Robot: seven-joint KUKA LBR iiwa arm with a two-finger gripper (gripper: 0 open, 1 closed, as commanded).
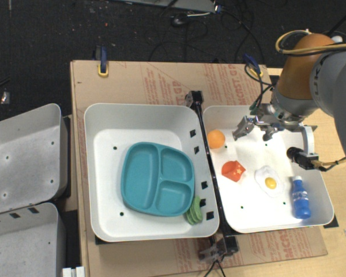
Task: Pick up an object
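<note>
While the gripper [255,128] hangs spread wide with nothing between its fingers | orange ball [216,139] just left of it | red piece [233,170] below | egg [269,182] below-right | bottle [300,197] farther | tray [157,179] far left

You are looking at a robotics lab test cell, not a home: a plywood bench [161,77] clamped at its far edge, two shallow white bins [101,131] side by side, loose cables [236,22] across dark speckled carpet [40,27], and toy food as test items.
</note>
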